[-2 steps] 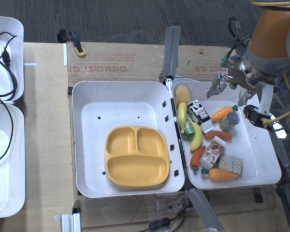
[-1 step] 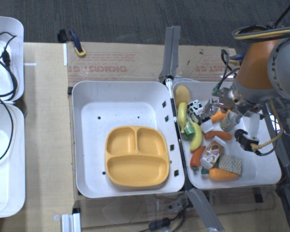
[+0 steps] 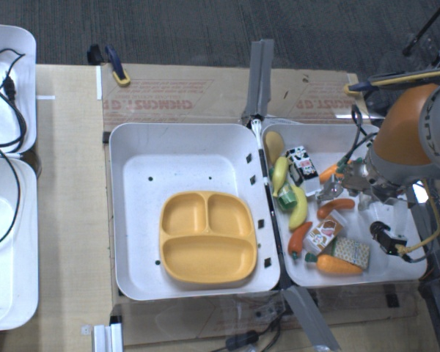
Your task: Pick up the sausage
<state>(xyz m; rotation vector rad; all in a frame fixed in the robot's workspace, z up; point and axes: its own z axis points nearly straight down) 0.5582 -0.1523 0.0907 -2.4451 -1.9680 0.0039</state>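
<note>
I am holding the claw [image 3: 330, 191] low in the right bin [image 3: 418, 270], just above the sausage [image 3: 336, 206], which is lying between the banana [image 3: 298, 207] and the arm, positioned for a grasp. I cannot tell whether the claw is open or closed.
</note>
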